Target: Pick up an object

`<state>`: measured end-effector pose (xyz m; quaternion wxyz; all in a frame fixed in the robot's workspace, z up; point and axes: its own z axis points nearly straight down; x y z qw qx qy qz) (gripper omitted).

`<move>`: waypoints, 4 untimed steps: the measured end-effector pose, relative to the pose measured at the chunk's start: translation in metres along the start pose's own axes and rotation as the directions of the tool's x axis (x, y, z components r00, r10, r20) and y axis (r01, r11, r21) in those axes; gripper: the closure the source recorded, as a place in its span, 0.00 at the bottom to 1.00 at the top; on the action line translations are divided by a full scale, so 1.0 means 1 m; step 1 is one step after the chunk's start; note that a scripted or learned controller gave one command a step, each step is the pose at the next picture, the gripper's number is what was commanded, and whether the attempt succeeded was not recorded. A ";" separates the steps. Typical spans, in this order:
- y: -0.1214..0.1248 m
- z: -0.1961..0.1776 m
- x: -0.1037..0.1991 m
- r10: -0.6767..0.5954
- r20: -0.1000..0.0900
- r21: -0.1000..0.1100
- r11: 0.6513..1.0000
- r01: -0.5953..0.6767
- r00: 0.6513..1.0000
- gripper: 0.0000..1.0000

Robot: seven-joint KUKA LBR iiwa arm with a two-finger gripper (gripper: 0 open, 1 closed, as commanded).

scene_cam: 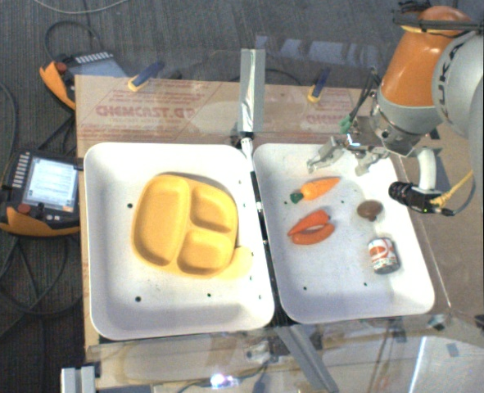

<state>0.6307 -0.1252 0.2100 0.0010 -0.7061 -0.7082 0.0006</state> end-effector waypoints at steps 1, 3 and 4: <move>-0.030 0.113 0.010 0.162 0.002 0.000 0.987 -0.162 0.987 0.00; -0.087 0.111 0.019 0.153 0.004 -0.015 0.988 -0.153 0.988 1.00; -0.030 0.012 0.035 -0.053 0.001 0.000 0.999 0.053 0.999 1.00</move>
